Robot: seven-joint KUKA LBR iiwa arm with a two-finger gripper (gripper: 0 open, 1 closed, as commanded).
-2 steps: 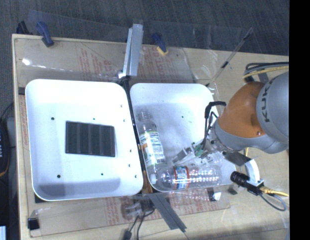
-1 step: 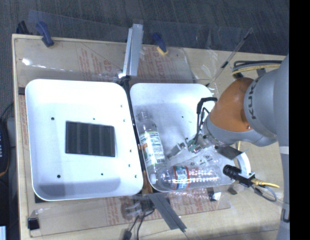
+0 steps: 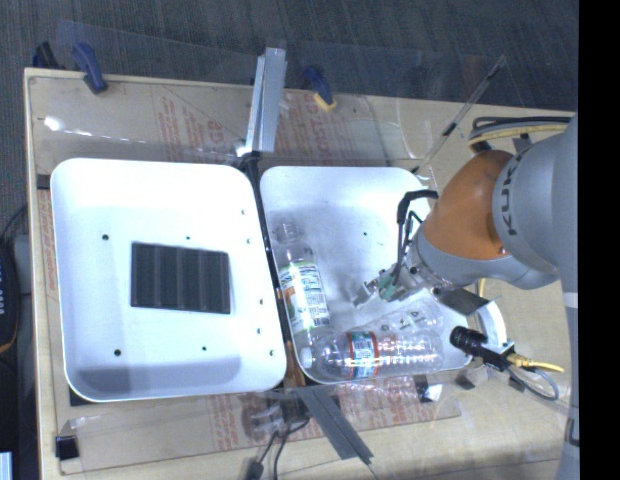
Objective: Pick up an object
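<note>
Left bin [image 3: 90, 208]: white plastic, smooth, faint sheen; dark ribbed matt panel [image 3: 180, 277] at its centre. Right bin [image 3: 330, 198]: same white plastic, scuffed grey near the middle. Two bottles in the right bin [image 3: 302, 290] [image 3: 385, 348]: clear glossy plastic, paper labels. Surface [image 3: 140, 108]: pale wood-like board, matt, under printed clear film. Arm [image 3: 535, 208]: smooth grey casing, glossy orange band [image 3: 465, 213]. Floor [image 3: 290, 8] beyond the surface: dark rough carpet.

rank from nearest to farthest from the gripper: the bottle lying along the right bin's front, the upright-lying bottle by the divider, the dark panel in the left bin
From the gripper:
1. Front bottle, just below it, right bin.
2. Divider bottle, along that bin's left wall.
3. Dark panel, middle of the left bin.
</note>
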